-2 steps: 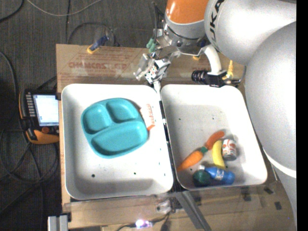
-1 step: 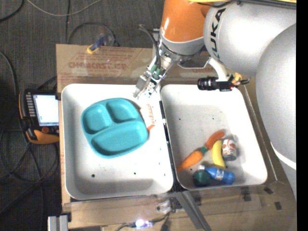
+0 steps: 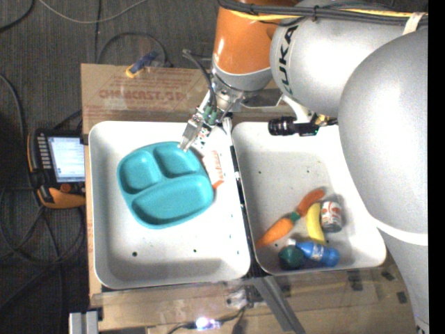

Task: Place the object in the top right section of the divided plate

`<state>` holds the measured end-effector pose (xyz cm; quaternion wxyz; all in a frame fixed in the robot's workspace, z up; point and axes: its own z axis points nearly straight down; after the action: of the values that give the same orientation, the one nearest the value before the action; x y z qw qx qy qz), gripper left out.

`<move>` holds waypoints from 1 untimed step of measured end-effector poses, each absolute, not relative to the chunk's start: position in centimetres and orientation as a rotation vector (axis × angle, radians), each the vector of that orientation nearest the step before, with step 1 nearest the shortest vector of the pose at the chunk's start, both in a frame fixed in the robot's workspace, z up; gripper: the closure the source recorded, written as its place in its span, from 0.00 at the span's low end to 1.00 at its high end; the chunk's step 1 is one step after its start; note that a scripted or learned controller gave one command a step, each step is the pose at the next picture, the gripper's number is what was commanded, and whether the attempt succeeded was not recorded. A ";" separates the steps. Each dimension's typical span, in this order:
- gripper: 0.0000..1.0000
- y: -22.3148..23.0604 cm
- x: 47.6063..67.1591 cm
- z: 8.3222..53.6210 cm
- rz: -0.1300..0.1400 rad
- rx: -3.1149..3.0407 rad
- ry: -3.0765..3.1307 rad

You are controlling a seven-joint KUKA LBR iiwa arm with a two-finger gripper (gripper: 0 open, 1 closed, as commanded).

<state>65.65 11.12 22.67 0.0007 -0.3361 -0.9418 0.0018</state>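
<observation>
A teal divided plate (image 3: 165,183) lies tilted in the left white bin (image 3: 111,256), with two small sections at the top and one large section below. My gripper (image 3: 192,135) hangs over the plate's top right section, close above its upper rim. A white object with orange markings (image 3: 215,164) lies just right of the gripper tip, at the plate's right rim and against the bin's right wall. Whether the gripper touches that object is unclear from this angle.
The right bin (image 3: 278,158) holds an orange carrot (image 3: 278,230), a second orange piece (image 3: 311,200), a banana (image 3: 316,223), a small can (image 3: 332,214), a blue bottle (image 3: 318,253) and a dark green item (image 3: 290,257). A cardboard sheet (image 3: 139,96) lies behind the left bin.
</observation>
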 end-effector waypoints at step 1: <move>1.00 14.7 61.3 25.0 0.004 -0.897 -3.009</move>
<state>61.28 14.67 24.95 0.0009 -0.2858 -0.9583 0.0011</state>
